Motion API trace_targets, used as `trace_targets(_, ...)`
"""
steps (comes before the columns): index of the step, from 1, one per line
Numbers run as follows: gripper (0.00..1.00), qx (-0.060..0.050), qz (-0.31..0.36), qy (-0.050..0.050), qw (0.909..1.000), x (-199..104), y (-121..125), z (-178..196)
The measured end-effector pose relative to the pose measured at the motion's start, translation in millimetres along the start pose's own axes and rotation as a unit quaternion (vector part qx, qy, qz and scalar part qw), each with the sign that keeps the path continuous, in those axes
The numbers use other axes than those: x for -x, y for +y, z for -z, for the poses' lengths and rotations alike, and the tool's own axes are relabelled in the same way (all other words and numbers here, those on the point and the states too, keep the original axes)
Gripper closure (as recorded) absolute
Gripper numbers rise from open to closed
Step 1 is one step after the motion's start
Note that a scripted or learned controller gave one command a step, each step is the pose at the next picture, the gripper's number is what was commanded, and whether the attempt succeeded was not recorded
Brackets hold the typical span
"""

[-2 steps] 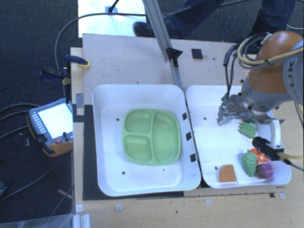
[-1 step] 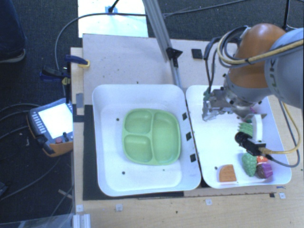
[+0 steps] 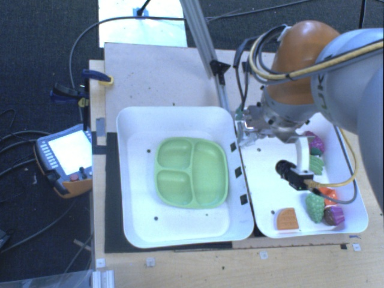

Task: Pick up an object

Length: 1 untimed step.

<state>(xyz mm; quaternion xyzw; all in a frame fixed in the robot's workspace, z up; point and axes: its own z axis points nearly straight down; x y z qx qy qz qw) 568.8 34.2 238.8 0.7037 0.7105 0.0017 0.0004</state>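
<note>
My gripper (image 3: 245, 132) hangs low at the far left corner of the right bin (image 3: 264, 191), just by the wall between the two bins. No object shows at its tip. The toys lie apart from it along the bin's right and near sides: a purple piece (image 3: 314, 143), a green piece (image 3: 317, 164), an orange carrot-like piece (image 3: 327, 192), a green bunch of grapes (image 3: 314, 206), another purple piece (image 3: 335, 215) and a flat orange cracker (image 3: 287, 219).
The left bin (image 3: 138, 179) bears a pale green divided plate (image 3: 192, 171). A slanted metal pole (image 3: 204, 35) crosses behind the bins. The grey arm with its orange band (image 3: 303, 59) overhangs the far part of the right bin.
</note>
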Motion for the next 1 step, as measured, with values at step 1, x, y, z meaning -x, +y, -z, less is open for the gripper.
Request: trace_targets(1,1.0,-0.001,0.0,0.0,1.0,-50.7,16.8,-13.4)
